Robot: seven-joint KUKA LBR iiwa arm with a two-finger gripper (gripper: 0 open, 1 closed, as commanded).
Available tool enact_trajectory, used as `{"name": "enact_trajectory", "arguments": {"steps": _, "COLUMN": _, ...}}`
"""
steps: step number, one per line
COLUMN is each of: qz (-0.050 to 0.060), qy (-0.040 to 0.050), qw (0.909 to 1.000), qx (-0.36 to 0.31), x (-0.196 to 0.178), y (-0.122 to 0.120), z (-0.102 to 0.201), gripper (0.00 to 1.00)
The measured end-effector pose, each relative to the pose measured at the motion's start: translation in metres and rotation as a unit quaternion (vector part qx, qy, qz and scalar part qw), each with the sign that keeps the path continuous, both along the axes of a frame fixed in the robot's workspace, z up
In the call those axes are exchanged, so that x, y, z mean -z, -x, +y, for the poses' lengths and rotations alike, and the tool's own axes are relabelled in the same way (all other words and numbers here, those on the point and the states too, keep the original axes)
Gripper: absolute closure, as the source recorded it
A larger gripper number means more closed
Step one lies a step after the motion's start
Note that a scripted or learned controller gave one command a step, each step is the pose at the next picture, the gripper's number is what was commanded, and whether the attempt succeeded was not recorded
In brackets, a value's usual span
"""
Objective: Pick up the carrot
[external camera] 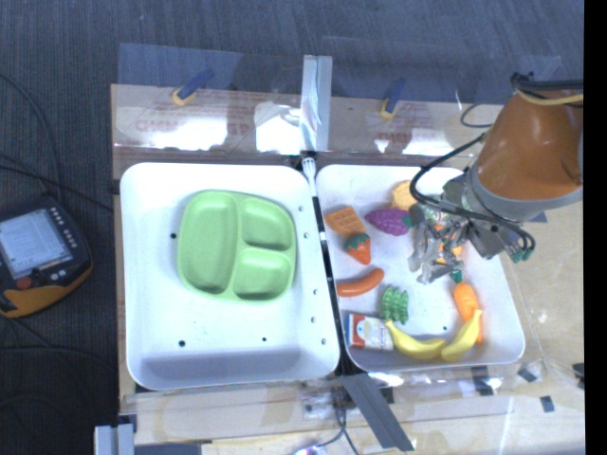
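The grey arm with its orange band reaches in from the right and hangs its two-finger end effector [436, 254] over the middle of the right-hand shallow white plastic bin [507, 282], presumably because that bin holds all the toy food it has to sort through. The small orange plastic carrot with a green top [465, 299] lies just near and slightly right of the fingers, close to the bin's right wall; it looks free of them, with nothing seen clamped between the fingers, though whether they stand open or closed I cannot tell amid the cables and glare. The carrot's near end almost touches the curved yellow plastic banana [432, 341], so a descent from above would, I judge, need to avoid catching that neighbour. Around them lie a red sausage [360, 282], a green ridged vegetable [395, 303], a purple eggplant-like piece [386, 220], an orange wedge [344, 220], a small red strawberry-like piece [358, 246] and a red-and-white carton [370, 332], spread loosely as if tipped in. The left white bin [142, 282] carries a light green compartment plate [237, 245], lying flat in its far half. Both bins sit side by side on a pale wooden desk [142, 121] with shiny taped patches, above dark carpet, where a handheld control pendant [38, 245] rests at far left.
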State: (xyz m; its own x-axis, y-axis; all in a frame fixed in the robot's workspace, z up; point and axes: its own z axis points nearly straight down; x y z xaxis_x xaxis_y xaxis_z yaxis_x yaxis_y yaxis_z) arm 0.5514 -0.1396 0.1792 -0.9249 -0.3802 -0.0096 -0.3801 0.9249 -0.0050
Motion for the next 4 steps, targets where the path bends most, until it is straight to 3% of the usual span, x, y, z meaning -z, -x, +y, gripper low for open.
{"name": "enact_trajectory", "arguments": {"steps": 1, "qz": 0.001, "qy": 0.0016, "qw": 0.9977, "qx": -0.067, "x": -0.088, "y": 0.023, "z": -0.057, "gripper": 1.00}}
{"name": "enact_trajectory", "arguments": {"steps": 2, "qz": 0.001, "qy": 0.0015, "qw": 0.9882, "qx": -0.153, "x": -0.177, "y": 0.002, "z": -0.083, "gripper": 1.00}}
{"name": "enact_trajectory", "arguments": {"steps": 3, "qz": 0.003, "qy": 0.0002, "qw": 0.9763, "qx": -0.216, "x": -0.160, "y": -0.034, "z": -0.083, "gripper": 1.00}}
{"name": "enact_trajectory", "arguments": {"steps": 4, "qz": 0.004, "qy": 0.0008, "qw": 0.9608, "qx": -0.277, "x": -0.153, "y": 0.050, "z": -0.084, "gripper": 1.00}}
